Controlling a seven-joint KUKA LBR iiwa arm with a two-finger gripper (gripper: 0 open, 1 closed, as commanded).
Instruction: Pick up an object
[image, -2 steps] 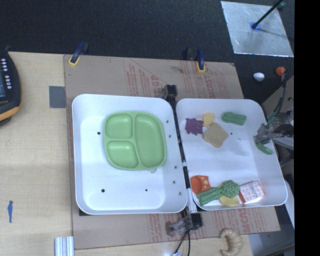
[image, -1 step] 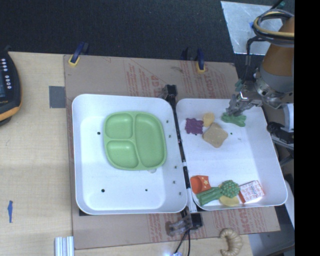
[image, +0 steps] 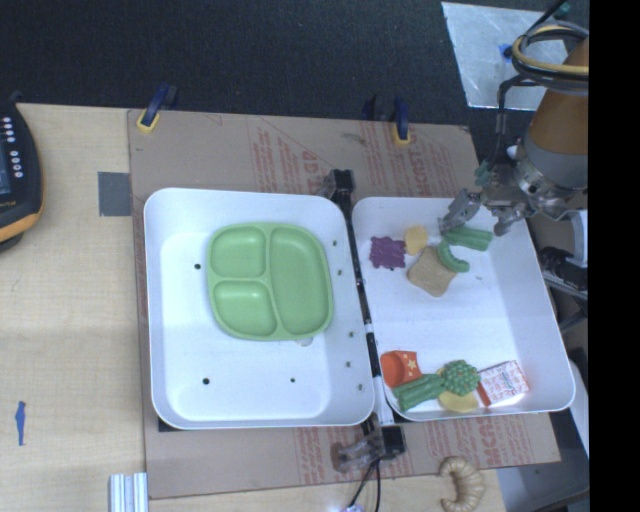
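the pincer (image: 484, 212) hangs over the far end of the right bin (image: 520, 330), fingers spread and clasping nothing. a green curved toy (image: 458, 247) lies just under it, touching a tan block (image: 432, 272). further left sit a yellow piece (image: 416, 239) and a purple piece (image: 387, 252). well left, a green divided plate (image: 270, 280) rests in the left bin (image: 180, 330).

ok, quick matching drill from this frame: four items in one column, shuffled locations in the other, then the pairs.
Items:
1. green divided plate
2. purple piece
3. broccoli
4. gripper

Locations:
A. right bin, near edge, among the clustered toys
B. left bin, middle
C. over the right bin's far side, above a green curved toy
D. right bin, far-left part, beside a small yellow piece

Pairs: 1-B, 2-D, 3-A, 4-C
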